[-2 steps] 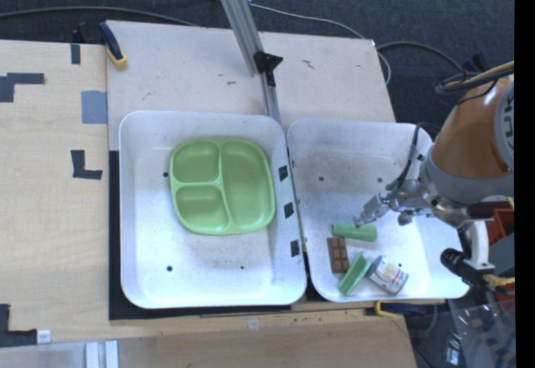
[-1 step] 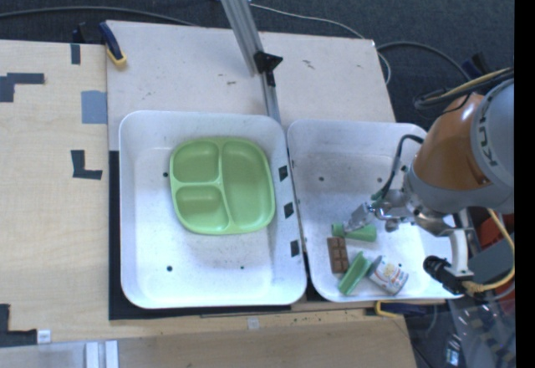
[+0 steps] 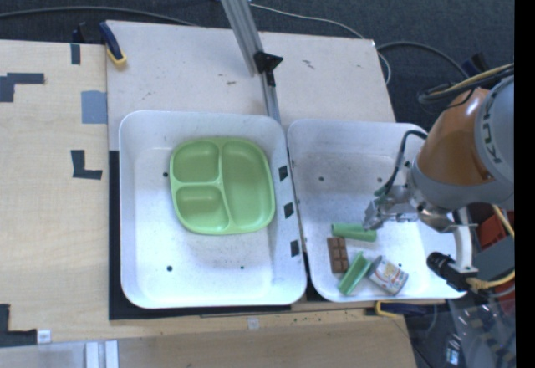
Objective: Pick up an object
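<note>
End effector: low in right bin, opening hidden, cannot tell; just above green block
Green block: flat, elongated

yellow-handled clamp, slanted metal pole — cables

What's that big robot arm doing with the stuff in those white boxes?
The arm's gripper is down in the right bin, just above a green block. Nearby lie a brown bar, another green piece and a small can. The left bin holds a green divided plate. Nothing looks lifted yet; it seems to be going for the green block.
</note>
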